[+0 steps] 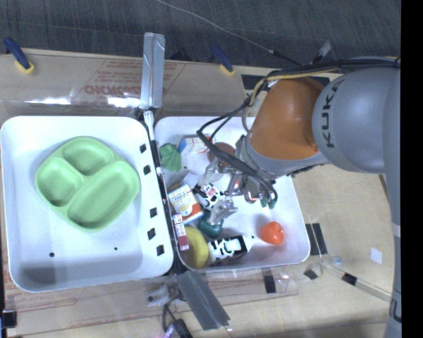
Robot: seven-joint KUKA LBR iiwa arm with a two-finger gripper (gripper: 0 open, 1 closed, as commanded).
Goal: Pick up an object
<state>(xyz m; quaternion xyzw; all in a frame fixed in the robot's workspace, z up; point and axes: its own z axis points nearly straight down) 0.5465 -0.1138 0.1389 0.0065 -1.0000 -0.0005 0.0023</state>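
The right bin (296, 220) holds a pile of small items: a green soft thing (170, 157), a small carton with orange print (182, 201), a black-and-white cow toy (210, 195), a teal piece (211, 227), a yellow banana-like toy (195, 246), a black-and-white bottle (229, 246) and an orange round toy (271, 233). My gripper (222, 206) hangs low in the middle of this bin, right over the cow toy and the teal piece. The wrist and cables hide how the fingertips meet the clutter.
The left bin (28, 259) carries a light green divided plate (88, 182). A metal divider strip (154, 69) stands between the bins at the back. My arm's orange band (285, 122) and grey body (359, 118) cover the right bin's back right corner.
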